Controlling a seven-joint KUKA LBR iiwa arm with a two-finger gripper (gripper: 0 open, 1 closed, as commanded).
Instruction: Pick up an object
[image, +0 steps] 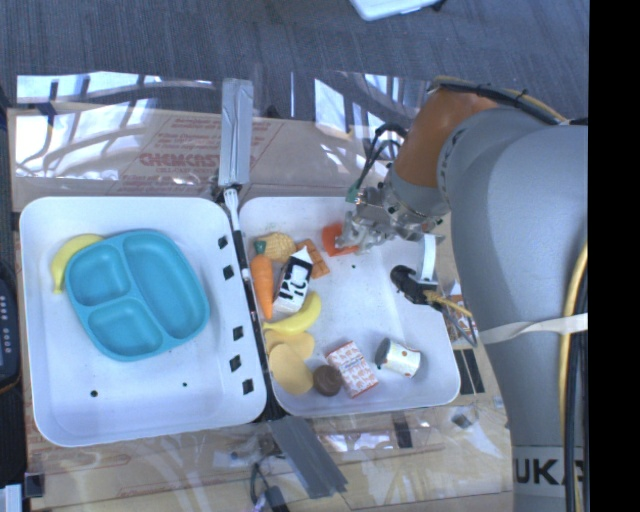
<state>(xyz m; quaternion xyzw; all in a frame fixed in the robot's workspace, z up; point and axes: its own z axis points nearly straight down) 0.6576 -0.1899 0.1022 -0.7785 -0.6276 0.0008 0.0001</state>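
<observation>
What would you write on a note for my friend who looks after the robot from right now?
Pincer: low at the far end of the right bin, over an orange piece; no hold can be seen.
Right bin: carrot, banana, black-and-white carton, red patterned box, small white cup.
Left bin: blue divided plate, yellow banana beside it.
Done: nothing lifted.
Left: grasp and lift one object.

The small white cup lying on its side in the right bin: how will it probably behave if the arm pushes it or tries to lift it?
The small white cup lies on its side, so a push would probably make it roll, perhaps toward the patterned carton nearby. It looks hollow and thin-walled, thus likely light and easy to crush. Its smooth round side may slip from a pinch.
</observation>
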